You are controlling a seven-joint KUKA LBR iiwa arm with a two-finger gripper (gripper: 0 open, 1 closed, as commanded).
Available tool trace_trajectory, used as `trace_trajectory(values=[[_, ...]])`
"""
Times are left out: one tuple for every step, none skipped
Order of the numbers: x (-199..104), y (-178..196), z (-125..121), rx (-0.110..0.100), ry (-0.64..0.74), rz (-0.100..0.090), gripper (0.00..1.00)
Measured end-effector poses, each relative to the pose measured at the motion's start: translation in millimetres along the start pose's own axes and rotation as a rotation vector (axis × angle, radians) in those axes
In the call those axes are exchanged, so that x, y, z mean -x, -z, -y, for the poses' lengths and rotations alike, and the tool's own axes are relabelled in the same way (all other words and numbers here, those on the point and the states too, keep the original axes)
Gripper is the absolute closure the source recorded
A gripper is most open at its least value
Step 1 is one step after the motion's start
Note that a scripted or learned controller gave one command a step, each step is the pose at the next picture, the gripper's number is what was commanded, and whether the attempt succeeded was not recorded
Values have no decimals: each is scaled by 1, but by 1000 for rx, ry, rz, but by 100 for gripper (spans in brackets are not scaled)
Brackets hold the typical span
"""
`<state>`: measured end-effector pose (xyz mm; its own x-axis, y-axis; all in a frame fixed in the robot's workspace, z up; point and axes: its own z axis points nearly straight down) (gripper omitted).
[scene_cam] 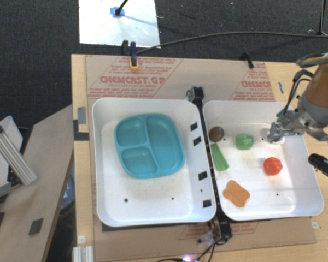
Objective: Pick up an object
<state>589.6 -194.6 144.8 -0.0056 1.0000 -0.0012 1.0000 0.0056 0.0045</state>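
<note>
The right bin (295, 203) holds several small objects: a brown ball (216, 133), a green round piece (244, 141), a long green piece (218, 158) along the divider, a red piece (272, 166) and an orange flat piece (236, 193). My gripper (275, 135) hangs over the right bin's upper right part, to the right of the green round piece and above the red piece. I see nothing between its fingers.
The left bin (109, 201) holds a teal divided plate (150, 145). A black divider strip (203, 157) runs between the bins. A cable (224, 36) crosses the bench's far side, and a blue-and-yellow clamp (133, 54) sits at the back edge.
</note>
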Motion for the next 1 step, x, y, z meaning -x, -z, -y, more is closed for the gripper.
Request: trace_trajectory(values=[[-3, 64, -7, 4, 1, 1, 100]])
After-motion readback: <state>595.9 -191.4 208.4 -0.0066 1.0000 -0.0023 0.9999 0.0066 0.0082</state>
